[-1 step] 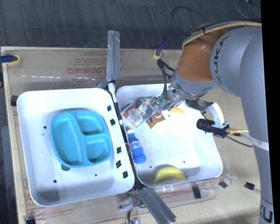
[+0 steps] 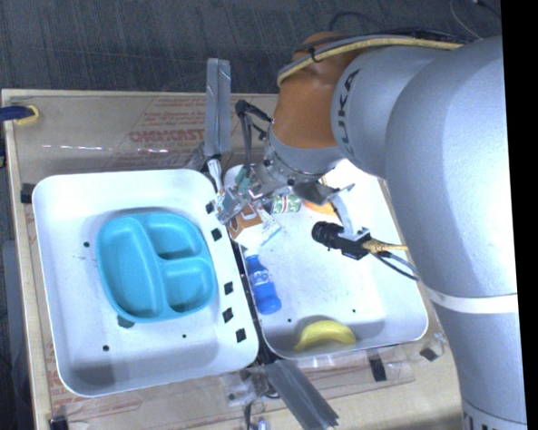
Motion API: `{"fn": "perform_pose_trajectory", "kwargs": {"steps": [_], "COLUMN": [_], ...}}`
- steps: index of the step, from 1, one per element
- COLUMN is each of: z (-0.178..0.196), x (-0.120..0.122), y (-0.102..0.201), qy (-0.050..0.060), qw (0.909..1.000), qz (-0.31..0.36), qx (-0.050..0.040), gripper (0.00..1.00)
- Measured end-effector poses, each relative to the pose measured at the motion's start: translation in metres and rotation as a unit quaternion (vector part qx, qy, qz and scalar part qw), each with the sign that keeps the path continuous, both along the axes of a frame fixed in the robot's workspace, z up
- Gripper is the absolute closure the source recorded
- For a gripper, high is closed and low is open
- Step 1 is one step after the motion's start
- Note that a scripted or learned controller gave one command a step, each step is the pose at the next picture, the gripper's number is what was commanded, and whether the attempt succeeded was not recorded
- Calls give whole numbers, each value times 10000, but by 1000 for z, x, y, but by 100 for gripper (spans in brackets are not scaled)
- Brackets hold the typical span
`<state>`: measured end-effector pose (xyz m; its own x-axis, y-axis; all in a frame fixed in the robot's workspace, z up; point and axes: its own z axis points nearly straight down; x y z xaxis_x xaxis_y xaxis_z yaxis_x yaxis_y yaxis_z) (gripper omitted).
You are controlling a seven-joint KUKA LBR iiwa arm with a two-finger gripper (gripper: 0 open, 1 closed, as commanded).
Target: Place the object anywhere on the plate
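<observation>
The blue sectioned plate [image 2: 156, 265] lies in the left bin [image 2: 69, 358], while the loose things sit in the right bin [image 2: 398, 324]: a small blue bottle [image 2: 262, 287] by the dividing wall, a yellow banana [image 2: 325, 332] at the near edge, and a brown item [image 2: 245, 222] under the wrist. The claw [image 2: 250, 194] hangs low over the far-left corner of the right bin, above that brown item; whether it is parted or has anything, I cannot tell, since the wrist and clutter hide it. The bottle looks light, stiff and smooth, likely to roll or slip, so across its middle seems safest. The banana looks soft and curved; it should be pinched gently at its middle.
</observation>
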<state>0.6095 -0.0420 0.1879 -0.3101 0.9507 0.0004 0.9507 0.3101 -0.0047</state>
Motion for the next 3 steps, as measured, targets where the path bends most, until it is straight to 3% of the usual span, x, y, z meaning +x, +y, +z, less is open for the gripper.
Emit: {"fn": "perform_pose_trajectory", "kwargs": {"steps": [1, 2, 3], "z": [0, 0, 1], "x": [-16, -16, 48], "y": [68, 68, 87], "qy": [12, 10, -9], "qw": [9996, 9996, 9938], "qz": [268, 267, 1112], "qx": [4, 4, 3], "gripper": [100, 0, 0]}}
